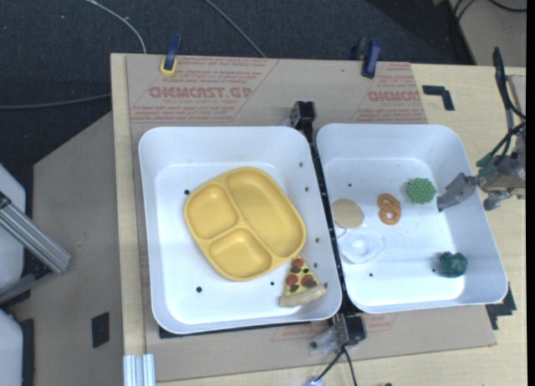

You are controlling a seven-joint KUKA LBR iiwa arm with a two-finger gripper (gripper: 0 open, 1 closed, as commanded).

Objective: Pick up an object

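Observation:
The right bin (393, 138) holds several small items. A light green bumpy piece (420, 190) lies toward its right side, with an orange pretzel-like ring (389, 208) to its left. A beige round disc (349, 213) lies near the bin's left wall, and a clear pale piece (359, 247) sits just below it. A dark green lump (452, 264) rests near the lower right corner. My gripper (468, 188) reaches in at the bin's right rim, just right of the light green piece, and most of the arm is cut off by the view's edge.
The left bin (159, 209) carries a yellow three-part plate (244, 222) and a toy pizza slice (300, 284) at its lower right. A black divider (322, 200) runs between the bins. Blue clamps (370, 57) hold the board at the back.

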